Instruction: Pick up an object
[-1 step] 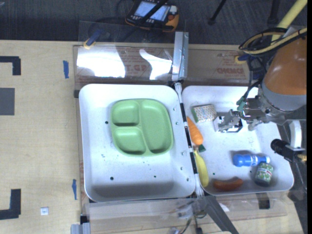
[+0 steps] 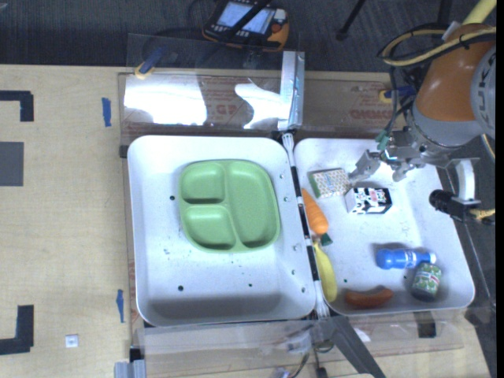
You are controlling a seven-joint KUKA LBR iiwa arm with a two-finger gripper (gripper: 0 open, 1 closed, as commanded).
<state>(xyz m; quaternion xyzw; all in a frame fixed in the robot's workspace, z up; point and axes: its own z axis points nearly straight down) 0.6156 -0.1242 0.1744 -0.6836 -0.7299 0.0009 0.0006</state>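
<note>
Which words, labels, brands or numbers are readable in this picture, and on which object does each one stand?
"KU": letters on the arm, cut off at the edge.
Cardboard panel: red print, too blurred to read.
Pendant screen: too small.
Black-and-white box, patterned packet, blue bottle, green can: unreadable.

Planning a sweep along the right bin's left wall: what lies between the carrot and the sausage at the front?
In the camera view, a yellow banana lies between the carrot and the sausage, along the right bin's left wall.
</note>
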